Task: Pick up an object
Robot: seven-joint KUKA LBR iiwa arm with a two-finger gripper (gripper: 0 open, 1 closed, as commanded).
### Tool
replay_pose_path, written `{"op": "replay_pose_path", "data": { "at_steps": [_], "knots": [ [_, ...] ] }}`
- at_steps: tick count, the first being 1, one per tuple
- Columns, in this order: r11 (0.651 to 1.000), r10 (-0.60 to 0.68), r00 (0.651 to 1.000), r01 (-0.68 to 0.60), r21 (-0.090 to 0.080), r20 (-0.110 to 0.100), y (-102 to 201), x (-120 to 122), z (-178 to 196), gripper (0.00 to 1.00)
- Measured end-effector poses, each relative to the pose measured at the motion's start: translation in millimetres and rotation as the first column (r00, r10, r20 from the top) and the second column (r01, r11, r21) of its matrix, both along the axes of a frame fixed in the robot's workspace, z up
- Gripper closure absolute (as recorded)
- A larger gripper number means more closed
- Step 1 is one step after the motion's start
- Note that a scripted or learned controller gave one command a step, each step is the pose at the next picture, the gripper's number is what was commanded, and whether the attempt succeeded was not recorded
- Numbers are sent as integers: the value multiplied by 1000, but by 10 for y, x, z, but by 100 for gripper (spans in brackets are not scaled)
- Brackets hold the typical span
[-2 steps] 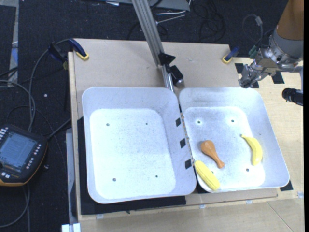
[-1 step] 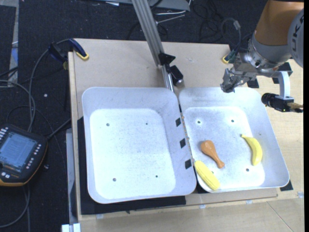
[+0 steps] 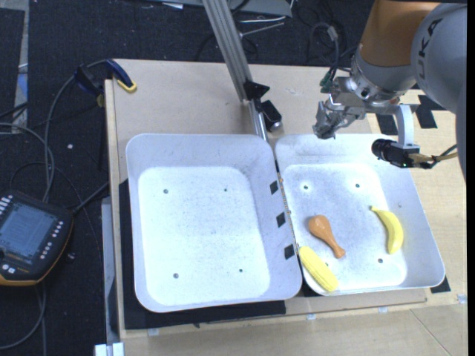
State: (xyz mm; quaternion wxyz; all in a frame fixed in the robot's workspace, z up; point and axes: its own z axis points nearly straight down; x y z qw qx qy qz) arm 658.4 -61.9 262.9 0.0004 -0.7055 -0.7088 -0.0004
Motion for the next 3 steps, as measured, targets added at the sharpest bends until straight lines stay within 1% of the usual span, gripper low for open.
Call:
{"op": "replay_pose_path", "data": {
  "at_steps": [2, 3],
  "knots": [
    [1000, -1, 1000, 1, 0, -1, 907, -166, -223, 100],
    [1000, -1, 1000, 1, 0, -1, 1392, -200, -337, 100]
  ]
}}
